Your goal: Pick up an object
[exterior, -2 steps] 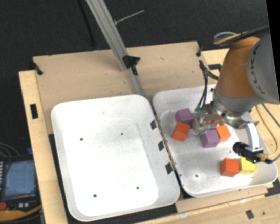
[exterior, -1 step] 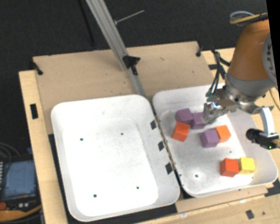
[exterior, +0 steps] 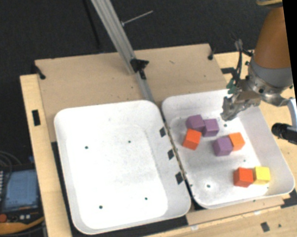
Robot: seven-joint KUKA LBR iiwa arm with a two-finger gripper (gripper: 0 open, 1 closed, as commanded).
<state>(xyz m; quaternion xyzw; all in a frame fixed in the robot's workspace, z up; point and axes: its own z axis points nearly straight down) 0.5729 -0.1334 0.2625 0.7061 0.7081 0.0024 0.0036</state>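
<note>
The right bin (exterior: 265, 126) holds seven blocks: three purple (exterior: 195, 122) (exterior: 211, 127) (exterior: 222, 146), three orange (exterior: 192, 138) (exterior: 237, 140) (exterior: 244, 176) and one yellow (exterior: 262, 174). The yellow block touches the nearest orange one; two purple blocks sit together beside another orange. The gripper (exterior: 228, 110) hangs over this bin's far side, just right of the purple pair; whether it is wide or narrow cannot be told. The left bin (exterior: 114, 164) lies alongside, a slanted metal pole (exterior: 117, 34) behind, and a handheld pendant (exterior: 14, 197) off to the left; no writing is legible
</note>
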